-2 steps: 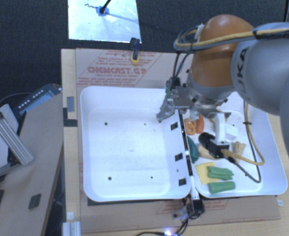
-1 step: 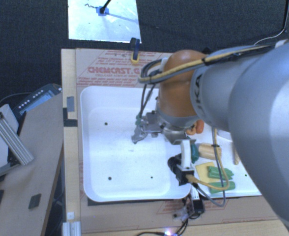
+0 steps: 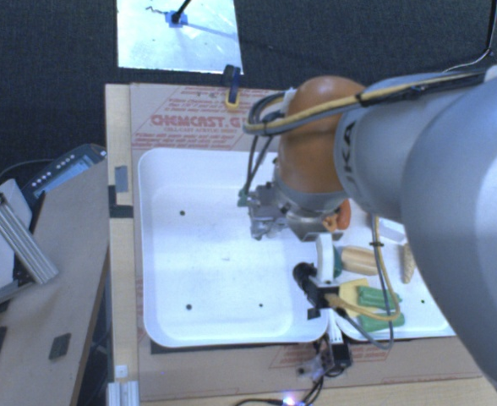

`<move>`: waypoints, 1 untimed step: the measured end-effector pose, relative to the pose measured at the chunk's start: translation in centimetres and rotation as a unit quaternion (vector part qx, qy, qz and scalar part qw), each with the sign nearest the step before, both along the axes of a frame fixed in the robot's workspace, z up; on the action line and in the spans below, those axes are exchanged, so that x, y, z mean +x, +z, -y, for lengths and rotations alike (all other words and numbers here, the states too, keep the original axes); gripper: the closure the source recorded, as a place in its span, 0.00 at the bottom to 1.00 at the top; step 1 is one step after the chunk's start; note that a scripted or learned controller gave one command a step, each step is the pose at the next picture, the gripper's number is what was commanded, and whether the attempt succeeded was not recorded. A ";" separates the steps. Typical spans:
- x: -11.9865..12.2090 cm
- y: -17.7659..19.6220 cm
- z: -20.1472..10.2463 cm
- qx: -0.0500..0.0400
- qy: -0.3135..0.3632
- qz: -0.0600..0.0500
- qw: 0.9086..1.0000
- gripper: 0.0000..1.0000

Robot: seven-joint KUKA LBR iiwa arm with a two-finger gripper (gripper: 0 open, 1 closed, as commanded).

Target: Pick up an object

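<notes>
Because the grey arm (image 3: 434,167) with its orange band reaches in over it, much of the right white bin (image 3: 426,326) is hidden, and the things to pick are seen along its left edge and near edge. A green blocky object (image 3: 377,299) lies close to the near edge, its left end covered by robot hardware. Just beyond it, toward the middle of the bin, a cream-coloured cylinder (image 3: 358,260) lies on its side, with its right end running under the arm. A tan ribbed piece (image 3: 407,262) sits beside that, cut off by the arm, so its shape is hard to make out. Farther back along the left edge a small orange thing (image 3: 343,215) peeks out below the wrist; too little of it is in view to name it.

The gripper (image 3: 261,222) hangs over the left white bin (image 3: 160,252), toward that bin's right edge and in its far half, apart from all of these objects. The wrist blocks it from above, so I cannot tell how far open it is or whether it has hold of anything. A few small dark dots mark the left bin's floor.

Both bins rest on a cardboard sheet (image 3: 189,121) printed with red lettering, partly legible along the far edge. A yellow-and-black clamp (image 3: 232,87) stands at that edge.
</notes>
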State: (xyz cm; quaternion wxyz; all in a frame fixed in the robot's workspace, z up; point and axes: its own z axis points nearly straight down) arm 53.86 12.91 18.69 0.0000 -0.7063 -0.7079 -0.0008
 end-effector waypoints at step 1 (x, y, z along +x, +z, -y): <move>1.1 8.4 -6.0 0.002 0.004 0.004 1.000 1.00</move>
